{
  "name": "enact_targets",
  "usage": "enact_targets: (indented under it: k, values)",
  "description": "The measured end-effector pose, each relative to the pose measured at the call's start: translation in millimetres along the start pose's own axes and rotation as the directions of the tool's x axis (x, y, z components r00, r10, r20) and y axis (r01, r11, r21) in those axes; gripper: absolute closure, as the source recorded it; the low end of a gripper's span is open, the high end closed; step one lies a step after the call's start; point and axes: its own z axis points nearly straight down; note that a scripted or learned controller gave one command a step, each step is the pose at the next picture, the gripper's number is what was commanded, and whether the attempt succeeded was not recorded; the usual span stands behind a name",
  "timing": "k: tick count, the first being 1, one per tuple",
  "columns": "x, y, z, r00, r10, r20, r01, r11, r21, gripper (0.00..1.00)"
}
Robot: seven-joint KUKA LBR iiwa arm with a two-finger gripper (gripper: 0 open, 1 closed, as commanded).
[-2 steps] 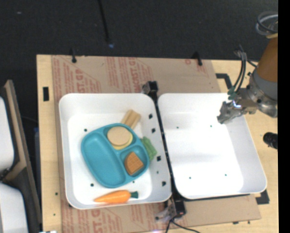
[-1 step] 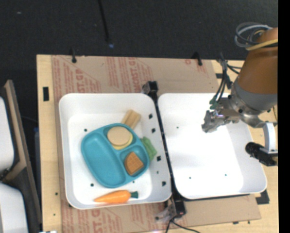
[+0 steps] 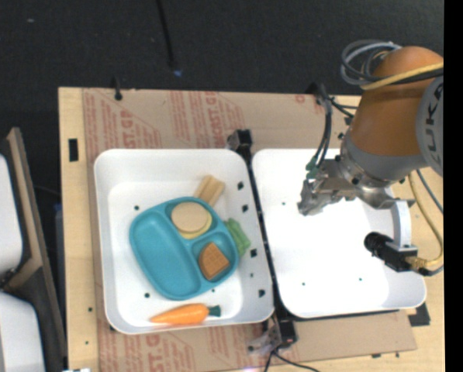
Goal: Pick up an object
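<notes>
The left bin [image 3: 111, 208] holds a blue sectioned tray [image 3: 165, 258] with a round tan biscuit [image 3: 192, 218] and a brown waffle-like piece [image 3: 214, 261] in its compartments. A tan wooden block [image 3: 209, 189] lies just behind the tray, and a green piece [image 3: 240, 237] pokes out at its right side. An orange carrot [image 3: 183, 314] rests near the bin's front wall. My gripper [image 3: 312, 201] hangs over the upper left part of the right bin [image 3: 332, 285], away from all of these things. Nothing shows between its fingers.
The arm's grey and orange body [image 3: 394, 115] looms over the right bin's far right side. A black fitting [image 3: 390, 252] with cables juts over that bin's right part. Black clamps [image 3: 240, 140] sit at the gap between the bins.
</notes>
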Motion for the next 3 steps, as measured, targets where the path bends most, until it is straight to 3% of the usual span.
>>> enact_targets:
  k: [2, 3]
  values:
    - [100, -17, 38, 1.000, 0.001, 0.000, -0.001, 1.000, 0.001, 1.00]
    - [134, -12, 28, 1.000, 0.001, 0.000, -0.001, 1.000, 0.000, 1.00]
